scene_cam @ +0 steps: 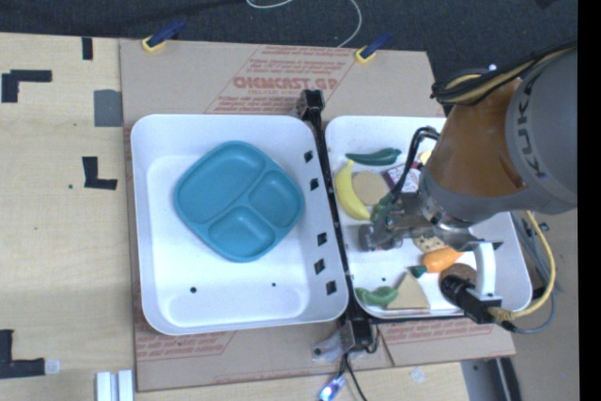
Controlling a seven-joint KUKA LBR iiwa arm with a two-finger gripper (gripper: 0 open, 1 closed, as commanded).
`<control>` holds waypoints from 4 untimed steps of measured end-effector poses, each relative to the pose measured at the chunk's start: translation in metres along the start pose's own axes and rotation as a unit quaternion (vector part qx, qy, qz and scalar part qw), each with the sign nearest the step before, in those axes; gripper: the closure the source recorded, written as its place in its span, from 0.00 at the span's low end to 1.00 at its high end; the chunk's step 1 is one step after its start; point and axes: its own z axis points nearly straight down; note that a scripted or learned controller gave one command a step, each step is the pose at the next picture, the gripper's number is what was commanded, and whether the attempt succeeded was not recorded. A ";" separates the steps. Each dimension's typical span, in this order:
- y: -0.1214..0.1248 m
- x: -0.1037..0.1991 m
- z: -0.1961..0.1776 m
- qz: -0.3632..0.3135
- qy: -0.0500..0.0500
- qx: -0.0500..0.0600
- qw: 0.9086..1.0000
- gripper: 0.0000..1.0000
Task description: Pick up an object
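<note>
Blue plate (239, 200); white bins (150, 202); yellow banana (349, 192), green pepper (374, 157), orange carrot (439, 259) near jaws; arm (507, 146) grey, orange band.

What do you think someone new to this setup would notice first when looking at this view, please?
Most likely the big blue divided plate, lying alone in the left bin. Next comes the grey arm with its orange band, reaching in from the right and hanging low over the right bin. There the gripper sits among small toy foods: a yellow banana, a green pepper and a carrot.
</note>
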 end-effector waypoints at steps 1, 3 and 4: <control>0.062 0.084 -0.002 -0.006 0.001 -0.004 1.000 1.00; 0.026 0.140 -0.128 -0.003 0.002 -0.005 1.000 1.00; -0.001 0.106 -0.212 -0.001 0.001 -0.007 1.000 1.00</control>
